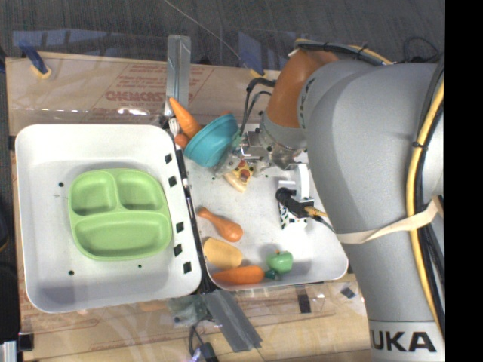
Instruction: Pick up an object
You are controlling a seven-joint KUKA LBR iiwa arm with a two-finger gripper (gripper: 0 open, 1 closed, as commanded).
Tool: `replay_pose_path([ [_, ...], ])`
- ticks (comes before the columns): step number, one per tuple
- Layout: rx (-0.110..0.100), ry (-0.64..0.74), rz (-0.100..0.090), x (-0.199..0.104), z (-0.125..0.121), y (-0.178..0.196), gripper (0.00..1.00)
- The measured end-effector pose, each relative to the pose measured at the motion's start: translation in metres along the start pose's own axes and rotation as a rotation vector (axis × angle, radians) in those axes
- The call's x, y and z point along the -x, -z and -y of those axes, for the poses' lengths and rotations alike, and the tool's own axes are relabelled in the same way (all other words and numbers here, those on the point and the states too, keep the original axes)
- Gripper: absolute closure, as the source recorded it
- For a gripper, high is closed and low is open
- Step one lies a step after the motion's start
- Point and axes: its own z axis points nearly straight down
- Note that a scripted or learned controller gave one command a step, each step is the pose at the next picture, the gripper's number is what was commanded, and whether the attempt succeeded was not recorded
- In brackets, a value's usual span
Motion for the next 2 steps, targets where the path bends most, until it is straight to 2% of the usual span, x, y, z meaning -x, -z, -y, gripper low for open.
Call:
replay_pose_path([
  [1,-0.007,0.009,0.0,-0.003,0.001,0.008,1.0],
  [2,0.022,0.063,-0.007,-0.037,0.011,0.074,1.0],
])
